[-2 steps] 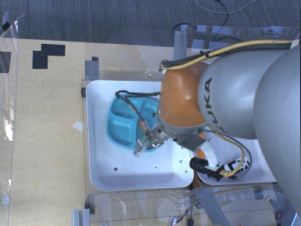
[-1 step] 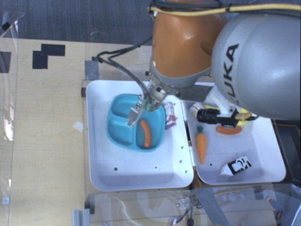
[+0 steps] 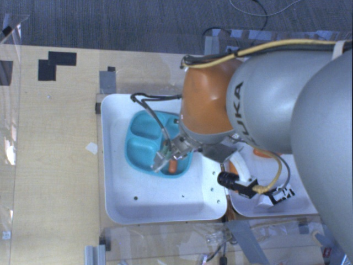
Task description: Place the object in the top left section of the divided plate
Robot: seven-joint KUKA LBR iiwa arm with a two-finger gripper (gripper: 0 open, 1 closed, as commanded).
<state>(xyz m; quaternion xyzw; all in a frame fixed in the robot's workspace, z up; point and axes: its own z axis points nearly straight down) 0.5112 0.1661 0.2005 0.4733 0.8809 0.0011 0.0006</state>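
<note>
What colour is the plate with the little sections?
The divided plate is bright turquoise blue, sitting in the left white bin. The camera view shows it well.

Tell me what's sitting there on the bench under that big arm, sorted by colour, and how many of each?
White: 2, the left bin and the right bin
Blue: 1, the divided plate
Orange: 1, a small object on the plate by the gripper
Total: 4
</note>
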